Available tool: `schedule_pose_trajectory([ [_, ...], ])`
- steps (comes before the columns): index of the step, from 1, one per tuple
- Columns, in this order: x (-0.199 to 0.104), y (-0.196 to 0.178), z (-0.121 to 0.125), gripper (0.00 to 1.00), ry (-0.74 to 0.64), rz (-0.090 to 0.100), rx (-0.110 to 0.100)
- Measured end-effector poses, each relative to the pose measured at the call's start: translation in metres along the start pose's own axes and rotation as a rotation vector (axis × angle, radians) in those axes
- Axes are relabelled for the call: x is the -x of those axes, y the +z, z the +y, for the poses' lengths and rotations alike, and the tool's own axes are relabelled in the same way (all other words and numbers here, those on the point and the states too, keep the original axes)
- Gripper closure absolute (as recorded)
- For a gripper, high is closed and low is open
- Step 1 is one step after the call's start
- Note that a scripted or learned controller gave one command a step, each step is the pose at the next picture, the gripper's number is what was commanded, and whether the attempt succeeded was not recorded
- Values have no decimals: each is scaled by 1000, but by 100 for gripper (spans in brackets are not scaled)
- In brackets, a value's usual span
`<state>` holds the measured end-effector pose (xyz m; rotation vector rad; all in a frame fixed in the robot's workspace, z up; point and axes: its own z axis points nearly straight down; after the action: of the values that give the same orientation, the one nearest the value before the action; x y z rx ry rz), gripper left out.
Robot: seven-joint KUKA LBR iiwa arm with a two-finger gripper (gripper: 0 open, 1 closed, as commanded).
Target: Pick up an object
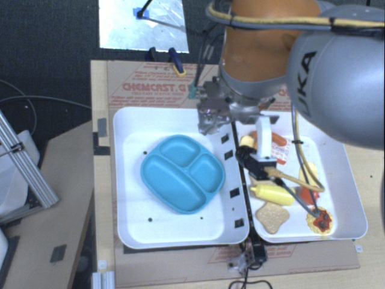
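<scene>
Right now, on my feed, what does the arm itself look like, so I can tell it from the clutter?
The arm is a bulky, rounded grey casing with dark lettering on its side and a glossy orange band above the wrist. A yellowish cable loops around the orange section, with thinner dark cables alongside. Below sits a grey metal wrist block leading down to the gripper.

Grey KUKA arm (337,83), orange band (267,35), yellow cable, dark lettering, metal wrist

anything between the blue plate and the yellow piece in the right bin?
In the camera view, the bins' meeting walls with black clips run between the blue plate and the yellow piece; otherwise bare white floor.
</scene>
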<state>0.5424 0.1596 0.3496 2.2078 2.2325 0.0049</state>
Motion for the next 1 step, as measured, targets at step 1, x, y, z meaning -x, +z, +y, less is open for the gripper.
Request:
schedule_pose_trajectory([
  [1,20,-121,-2,100,6,3,12],
])
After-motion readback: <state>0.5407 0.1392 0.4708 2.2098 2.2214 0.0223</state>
